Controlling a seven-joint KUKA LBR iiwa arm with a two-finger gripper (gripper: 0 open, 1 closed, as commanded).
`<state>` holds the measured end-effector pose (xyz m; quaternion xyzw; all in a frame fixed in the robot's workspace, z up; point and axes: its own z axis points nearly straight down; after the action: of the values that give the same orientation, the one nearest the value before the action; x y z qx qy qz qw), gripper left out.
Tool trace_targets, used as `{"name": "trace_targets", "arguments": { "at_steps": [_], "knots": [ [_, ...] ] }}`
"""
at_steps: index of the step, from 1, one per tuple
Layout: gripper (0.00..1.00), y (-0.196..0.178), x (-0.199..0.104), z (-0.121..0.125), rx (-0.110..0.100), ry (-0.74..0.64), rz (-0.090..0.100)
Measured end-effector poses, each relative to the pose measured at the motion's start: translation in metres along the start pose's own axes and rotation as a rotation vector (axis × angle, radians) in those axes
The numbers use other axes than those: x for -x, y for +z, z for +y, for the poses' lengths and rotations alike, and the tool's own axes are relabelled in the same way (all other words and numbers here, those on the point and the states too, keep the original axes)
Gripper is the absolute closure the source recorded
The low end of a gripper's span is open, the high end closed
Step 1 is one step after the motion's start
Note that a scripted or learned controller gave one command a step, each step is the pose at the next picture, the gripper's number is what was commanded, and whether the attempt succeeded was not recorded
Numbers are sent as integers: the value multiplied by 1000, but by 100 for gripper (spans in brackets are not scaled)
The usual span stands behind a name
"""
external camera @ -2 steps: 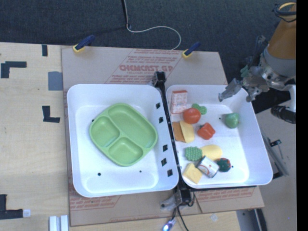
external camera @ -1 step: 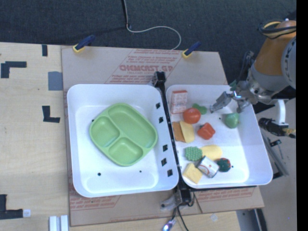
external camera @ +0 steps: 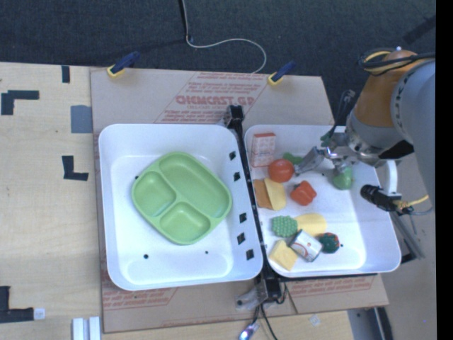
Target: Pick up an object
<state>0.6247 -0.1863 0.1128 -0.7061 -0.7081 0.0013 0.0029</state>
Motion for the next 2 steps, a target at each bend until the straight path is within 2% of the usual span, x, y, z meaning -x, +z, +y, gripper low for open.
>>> {"name": "trace_targets", "arguments": {
  "at_steps": [1,2],
  "knots": [
    [0,28,-5,2,8,-3,2],
    [100,17,-3,2,8,-2,-3]
  ]
}}
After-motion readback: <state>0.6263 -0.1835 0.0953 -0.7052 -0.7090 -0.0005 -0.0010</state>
